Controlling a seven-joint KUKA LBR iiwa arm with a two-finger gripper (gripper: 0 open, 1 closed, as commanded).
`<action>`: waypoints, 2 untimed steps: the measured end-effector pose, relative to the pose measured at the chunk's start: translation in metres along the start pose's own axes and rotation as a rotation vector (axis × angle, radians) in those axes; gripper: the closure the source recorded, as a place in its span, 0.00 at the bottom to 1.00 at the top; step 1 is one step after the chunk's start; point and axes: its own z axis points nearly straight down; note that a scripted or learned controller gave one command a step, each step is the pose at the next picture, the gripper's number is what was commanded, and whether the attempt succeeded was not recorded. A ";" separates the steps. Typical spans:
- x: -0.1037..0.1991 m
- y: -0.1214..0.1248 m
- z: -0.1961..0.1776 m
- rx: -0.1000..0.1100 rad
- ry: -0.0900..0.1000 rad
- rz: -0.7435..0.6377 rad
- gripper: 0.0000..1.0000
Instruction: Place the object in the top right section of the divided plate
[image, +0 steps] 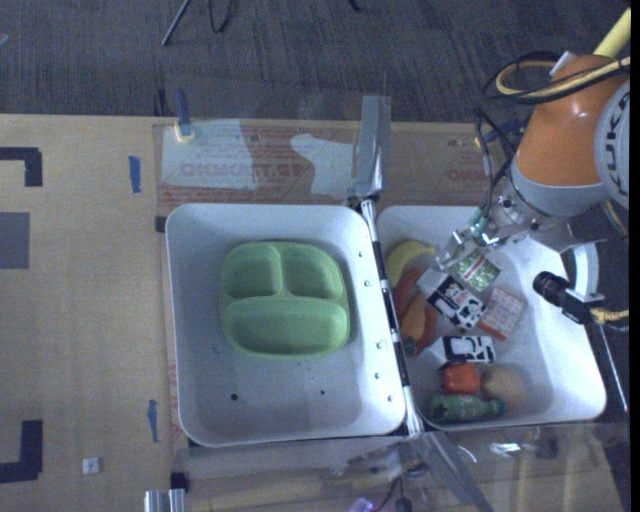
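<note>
The green divided plate (285, 298) lies in the left bin (200, 400); it has two small sections at the far side and one wide section at the near side, all bare. My gripper (463, 248) hangs over the far middle of the right bin (575, 390), low above a green and white packet (482, 272) and a black and white patterned box (455, 300). Whether the gripper touches either of them is unclear.
The right bin holds several toy foods: a yellow banana (405, 258), an orange piece (415, 315), a pink packet (503, 310), a red tomato (460, 377), a tan potato (505, 382), a green vegetable (465, 407). A metal divider (385, 300) separates the bins.
</note>
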 end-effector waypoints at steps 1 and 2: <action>0.047 0.074 -0.050 -0.001 -0.001 -0.057 1.00; 0.109 0.106 -0.024 0.001 0.001 -0.483 1.00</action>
